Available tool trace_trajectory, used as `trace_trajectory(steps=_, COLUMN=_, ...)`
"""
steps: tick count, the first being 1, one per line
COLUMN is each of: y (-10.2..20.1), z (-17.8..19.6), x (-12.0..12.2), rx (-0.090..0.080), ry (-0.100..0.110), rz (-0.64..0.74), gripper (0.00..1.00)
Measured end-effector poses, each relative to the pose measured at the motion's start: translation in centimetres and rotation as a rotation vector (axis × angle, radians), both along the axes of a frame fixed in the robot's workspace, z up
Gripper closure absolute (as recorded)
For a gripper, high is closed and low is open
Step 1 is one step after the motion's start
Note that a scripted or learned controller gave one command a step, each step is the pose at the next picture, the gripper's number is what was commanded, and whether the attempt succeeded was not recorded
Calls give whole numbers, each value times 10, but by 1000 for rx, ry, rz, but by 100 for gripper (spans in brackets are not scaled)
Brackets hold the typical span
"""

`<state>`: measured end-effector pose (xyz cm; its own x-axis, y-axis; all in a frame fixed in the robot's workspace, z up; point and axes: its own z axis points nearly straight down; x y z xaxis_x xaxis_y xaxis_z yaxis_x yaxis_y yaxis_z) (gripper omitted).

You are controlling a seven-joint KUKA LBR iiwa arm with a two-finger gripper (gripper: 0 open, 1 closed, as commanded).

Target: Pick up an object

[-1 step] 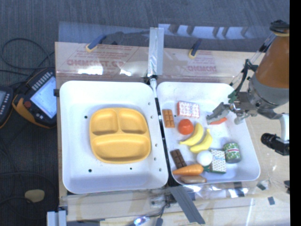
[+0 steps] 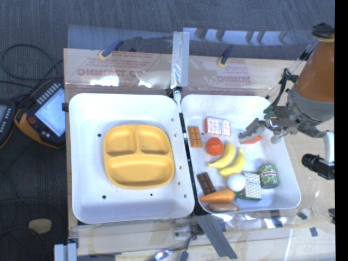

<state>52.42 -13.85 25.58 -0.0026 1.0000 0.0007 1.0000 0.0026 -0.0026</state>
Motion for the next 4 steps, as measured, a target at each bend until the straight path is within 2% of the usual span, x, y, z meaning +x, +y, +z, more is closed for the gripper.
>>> trace_trajectory(steps=1, y=26, z=-113, x=63, rx=0, ry=-1, rz=191, gripper=0)
trace_trajectory(steps=2, y=33, z=-167, x=63, rx=-3, ry=-10, rz=337, gripper=0)
trace_trajectory(steps=3, y=33, z=-155, x=65, rx=-4, ry=-18, rz=336, gripper=100)
trace_trajectory(steps=4, y=95, z=-41, x=77, rx=-1, ry=-3, rz=321, gripper=100)
